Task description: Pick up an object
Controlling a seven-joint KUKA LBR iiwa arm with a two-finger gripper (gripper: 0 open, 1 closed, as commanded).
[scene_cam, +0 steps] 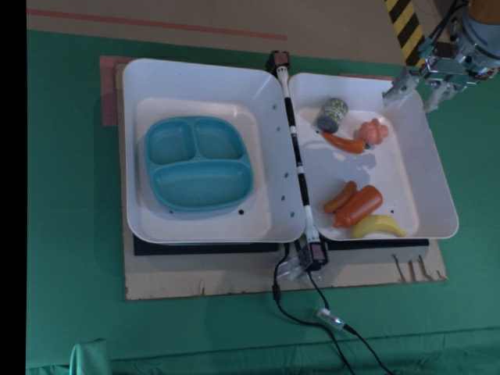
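The right bin (433, 201) holds a small grey-green can (332, 115), an orange carrot (344, 142), a pink-orange toy (373, 131), a small orange sausage (340, 197), a red-orange bottle (360, 205) and a yellow banana (378, 226). My gripper (415, 93) hangs over the far right corner of that bin, above and to the right of the pink toy. Its two fingers stand apart, open, with nothing between them.
The left bin (156, 84) holds a teal divided plate (197, 163). A black-and-white rod (295, 147) runs between the bins. Cables (328, 319) trail off the front of the cardboard base. A yellow-black hazard stripe (402, 10) lies at the back right.
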